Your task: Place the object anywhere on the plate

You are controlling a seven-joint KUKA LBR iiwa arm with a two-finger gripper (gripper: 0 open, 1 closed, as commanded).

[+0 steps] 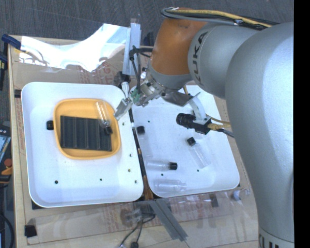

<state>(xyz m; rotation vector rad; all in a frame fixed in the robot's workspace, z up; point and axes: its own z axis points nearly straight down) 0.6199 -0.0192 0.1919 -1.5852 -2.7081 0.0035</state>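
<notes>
Big grey arm up close; gripper grip state unreadable. Clear capped vial at yellow oval plate edge: likely knocked off if brushed.

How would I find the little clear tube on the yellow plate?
Look in the left bin, at the yellow plate. On it lies a dark ribbed slab, and the tube leans over the slab's top right corner. It is see-through with a black cap.
</notes>
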